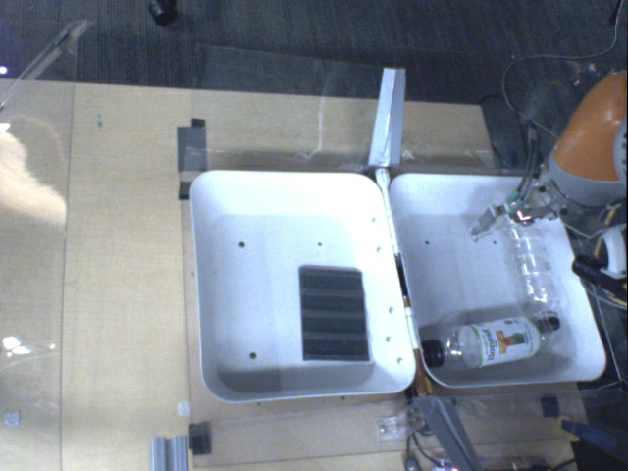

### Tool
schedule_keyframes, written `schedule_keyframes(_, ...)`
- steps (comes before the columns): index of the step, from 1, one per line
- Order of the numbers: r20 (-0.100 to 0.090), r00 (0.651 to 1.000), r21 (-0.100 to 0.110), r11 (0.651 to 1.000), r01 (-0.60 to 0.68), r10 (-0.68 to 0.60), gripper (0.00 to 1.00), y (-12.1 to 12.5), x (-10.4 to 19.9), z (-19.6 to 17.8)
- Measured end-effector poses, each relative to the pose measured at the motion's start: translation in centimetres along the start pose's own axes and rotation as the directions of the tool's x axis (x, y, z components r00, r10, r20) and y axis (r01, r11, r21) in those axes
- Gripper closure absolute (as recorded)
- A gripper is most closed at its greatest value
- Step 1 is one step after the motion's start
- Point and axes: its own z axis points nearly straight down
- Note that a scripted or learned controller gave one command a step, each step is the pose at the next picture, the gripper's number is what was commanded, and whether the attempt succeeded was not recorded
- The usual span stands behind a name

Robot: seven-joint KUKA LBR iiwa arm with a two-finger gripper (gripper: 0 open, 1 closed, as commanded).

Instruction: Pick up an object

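A clear bottle (pixel 486 343) with a black cap and a white, orange and green label lies on its side along the front wall of the right bin (pixel 432 263). A second, see-through ribbed item (pixel 531 268) lies or hangs in the same bin, running from just under the gripper toward the front. A dark ribbed rectangular block (pixel 334 312) rests flat in the left bin (pixel 226 263). My gripper (pixel 507 216) sits over the back right part of the right bin, right at the upper end of the see-through item. Whether it touches that item is unclear.
The arm's orange band (pixel 594 135) and grey wrist overhang the right bin's far right corner. A metal divider strip (pixel 390 116) stands behind the gap between the bins. Cables and fittings (pixel 442 440) lie past the front edge.
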Motion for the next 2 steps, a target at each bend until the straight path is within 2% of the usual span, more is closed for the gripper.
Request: schedule_keyframes(2, 0.003, 0.995, -0.004, 0.995, 0.095, -0.095, 0.0, 0.02, -0.14, 0.11)
